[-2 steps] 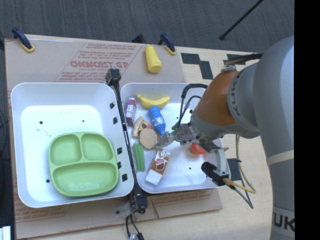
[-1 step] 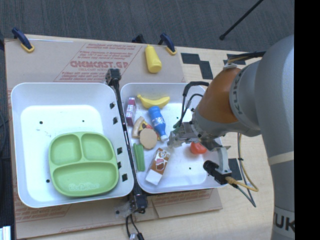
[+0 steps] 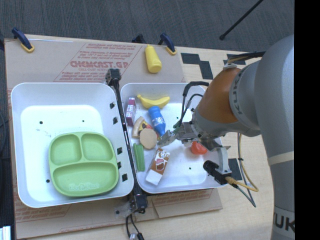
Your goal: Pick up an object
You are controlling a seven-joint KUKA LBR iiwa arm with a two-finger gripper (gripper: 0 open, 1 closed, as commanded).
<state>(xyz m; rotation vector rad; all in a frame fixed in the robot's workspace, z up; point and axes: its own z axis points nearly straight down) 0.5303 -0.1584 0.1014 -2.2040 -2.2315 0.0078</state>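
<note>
My pincer [image 3: 167,138] hangs low beside the round cookie [image 3: 148,139]; I cannot tell its state. Crowded neighbours like the blue bottle [image 3: 157,119] risk a glancing, failed grab.

The arm [image 3: 240,101] reaches into the right bin [image 3: 192,181], its gripper [image 3: 167,138] low beside a blue bottle [image 3: 157,119], a banana [image 3: 153,100] and a round biscuit [image 3: 148,138]. A green divided plate [image 3: 83,164] lies in the left bin [image 3: 22,104]. A yellow object [image 3: 153,59] rests on the cardboard [image 3: 95,64] behind the bins.
</note>
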